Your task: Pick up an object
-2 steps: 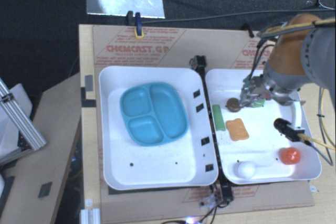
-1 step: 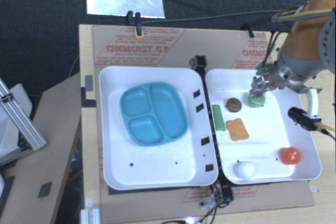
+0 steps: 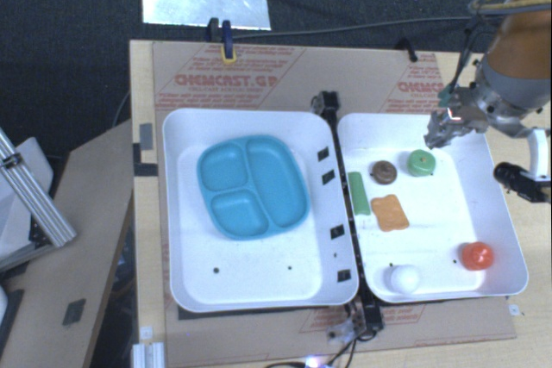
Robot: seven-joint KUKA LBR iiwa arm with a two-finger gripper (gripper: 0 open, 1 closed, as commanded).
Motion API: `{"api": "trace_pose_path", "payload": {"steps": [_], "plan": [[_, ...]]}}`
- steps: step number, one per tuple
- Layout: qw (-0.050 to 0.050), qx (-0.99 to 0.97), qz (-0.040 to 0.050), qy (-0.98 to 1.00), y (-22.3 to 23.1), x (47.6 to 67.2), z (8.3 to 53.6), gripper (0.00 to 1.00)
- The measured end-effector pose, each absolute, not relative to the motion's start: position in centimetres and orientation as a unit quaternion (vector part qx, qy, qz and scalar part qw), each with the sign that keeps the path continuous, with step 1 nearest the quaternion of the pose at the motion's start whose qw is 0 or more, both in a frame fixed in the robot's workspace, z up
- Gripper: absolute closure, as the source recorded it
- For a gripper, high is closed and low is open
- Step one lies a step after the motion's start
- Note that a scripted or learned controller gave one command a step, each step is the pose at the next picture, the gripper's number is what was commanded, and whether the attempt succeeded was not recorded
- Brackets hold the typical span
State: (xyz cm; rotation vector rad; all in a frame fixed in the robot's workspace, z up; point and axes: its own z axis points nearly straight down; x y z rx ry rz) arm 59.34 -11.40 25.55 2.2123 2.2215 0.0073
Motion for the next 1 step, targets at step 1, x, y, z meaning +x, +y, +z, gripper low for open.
{"api": "trace_pose_path", "payload": {"steps": [1], "plan": [[0.0, 0.704, 0.0017, 0.71, -5.92, 59.1, 25.92, 1.0]]}}
